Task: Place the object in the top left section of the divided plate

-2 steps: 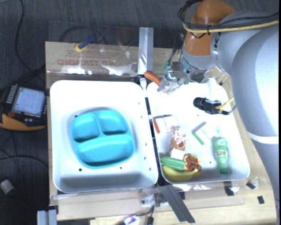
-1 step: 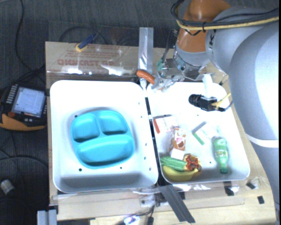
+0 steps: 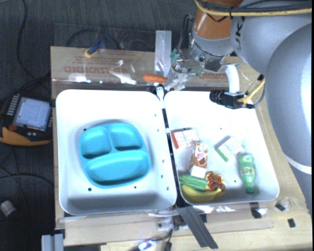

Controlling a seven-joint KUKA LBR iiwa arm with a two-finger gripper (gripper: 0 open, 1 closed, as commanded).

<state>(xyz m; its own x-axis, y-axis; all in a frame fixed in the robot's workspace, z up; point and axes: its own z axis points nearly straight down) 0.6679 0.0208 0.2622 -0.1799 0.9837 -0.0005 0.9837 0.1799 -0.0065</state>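
Dark carpet surrounds the bench with 2 white bins (image 3: 68, 140). Whether the pincer (image 3: 182, 73) holds anything I cannot tell. Below-left lies the blue divided plate (image 3: 114, 155); below, candidate objects (image 3: 201, 166) cluster for picking.

Bright, even overhead light; glare on white bins (image 3: 68, 182); soft shadows under blue plate (image 3: 115, 153); slight softness throughout, dark floor left.

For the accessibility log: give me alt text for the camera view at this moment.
A blue divided plate lies in the left bin, all sections bare. The right bin holds a green bottle, a banana and small packets, while the arm's tool hovers past the bins' far edge.
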